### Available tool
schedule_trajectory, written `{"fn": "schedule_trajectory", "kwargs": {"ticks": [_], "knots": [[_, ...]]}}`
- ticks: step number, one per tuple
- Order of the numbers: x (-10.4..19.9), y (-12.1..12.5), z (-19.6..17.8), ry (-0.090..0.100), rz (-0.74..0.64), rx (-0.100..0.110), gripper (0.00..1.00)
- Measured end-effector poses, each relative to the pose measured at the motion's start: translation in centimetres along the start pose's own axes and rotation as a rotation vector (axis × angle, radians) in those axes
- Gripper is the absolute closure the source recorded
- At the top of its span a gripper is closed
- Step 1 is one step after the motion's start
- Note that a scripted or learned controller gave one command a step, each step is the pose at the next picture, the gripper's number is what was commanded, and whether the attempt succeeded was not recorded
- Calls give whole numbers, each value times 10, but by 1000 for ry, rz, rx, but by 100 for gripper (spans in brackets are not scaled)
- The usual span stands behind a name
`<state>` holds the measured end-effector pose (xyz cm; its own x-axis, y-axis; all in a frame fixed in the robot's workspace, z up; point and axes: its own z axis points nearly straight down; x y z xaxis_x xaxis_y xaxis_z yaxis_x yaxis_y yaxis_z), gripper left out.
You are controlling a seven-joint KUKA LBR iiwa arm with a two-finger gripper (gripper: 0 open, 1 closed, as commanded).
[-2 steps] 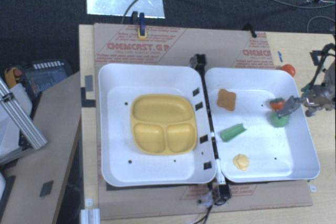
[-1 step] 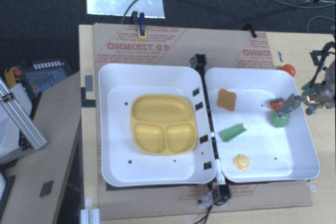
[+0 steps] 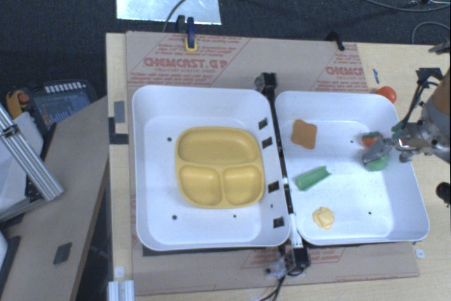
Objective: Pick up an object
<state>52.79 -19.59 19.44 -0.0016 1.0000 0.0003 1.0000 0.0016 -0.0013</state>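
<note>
The gripper point(image 3: 375, 149) sits low in the right bin point(image 3: 405, 218), right over a small green thing point(image 3: 377, 164). I cannot tell how its jaws stand.

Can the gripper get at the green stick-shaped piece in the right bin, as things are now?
Probably yes. The green stick-shaped piece lies alone on the floor of the right bin, apart from the orange-brown piece and the small yellow piece. The gripper is at that bin's right side, with nothing between them.
</note>
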Motion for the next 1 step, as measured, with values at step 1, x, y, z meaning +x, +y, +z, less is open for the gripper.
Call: {"fn": "schedule_trajectory", "kwargs": {"ticks": [1], "knots": [[-2, -2, 42, 0, 0, 1, 0]]}}
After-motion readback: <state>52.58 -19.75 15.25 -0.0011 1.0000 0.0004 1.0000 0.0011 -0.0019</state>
